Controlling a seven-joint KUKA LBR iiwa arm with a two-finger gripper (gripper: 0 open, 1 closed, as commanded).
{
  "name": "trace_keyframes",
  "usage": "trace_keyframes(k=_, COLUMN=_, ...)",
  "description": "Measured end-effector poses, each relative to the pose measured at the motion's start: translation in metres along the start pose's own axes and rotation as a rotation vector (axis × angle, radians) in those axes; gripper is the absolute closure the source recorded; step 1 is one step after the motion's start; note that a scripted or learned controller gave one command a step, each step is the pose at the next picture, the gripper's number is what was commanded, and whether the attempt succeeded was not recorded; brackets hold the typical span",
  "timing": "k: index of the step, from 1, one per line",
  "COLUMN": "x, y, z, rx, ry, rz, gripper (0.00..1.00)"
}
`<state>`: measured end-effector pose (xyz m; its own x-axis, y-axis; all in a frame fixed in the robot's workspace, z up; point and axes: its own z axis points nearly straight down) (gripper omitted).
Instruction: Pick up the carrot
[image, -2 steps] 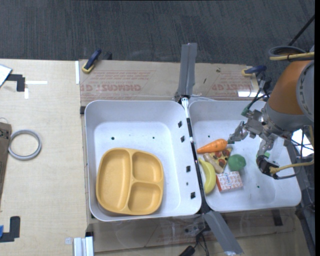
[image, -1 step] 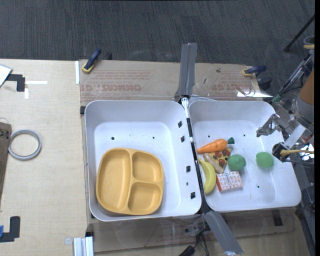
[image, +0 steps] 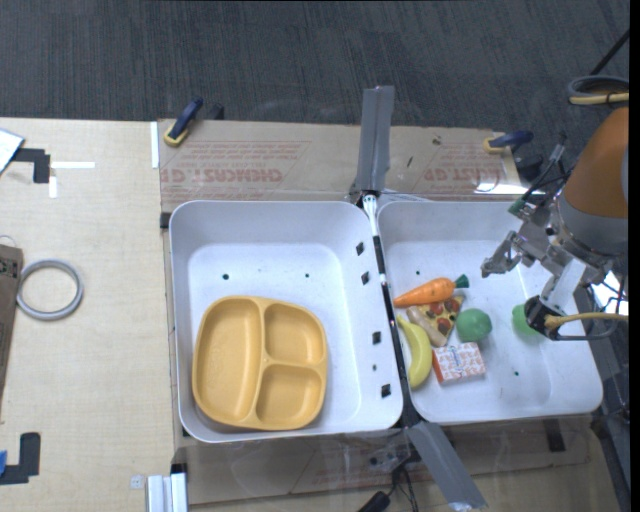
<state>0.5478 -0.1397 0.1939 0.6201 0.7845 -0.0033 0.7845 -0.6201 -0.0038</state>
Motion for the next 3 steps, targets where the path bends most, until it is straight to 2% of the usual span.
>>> trace_keyframes(k=1, x=-0.075, y=-0.015, z=-0.051, rx=-0.001, ry=0.0, rz=0.278, gripper=0.0)
trace_keyframes(k=2, x=-0.015, y=0.003, z=-0.016, rx=0.0, ry=0.0, rz=0.067, gripper=0.0)
trace_keyframes(k=3, x=-0.087, y=-0.022, z=0.014, rx=0.002, ry=0.001, rz=0.511, gripper=0.0)
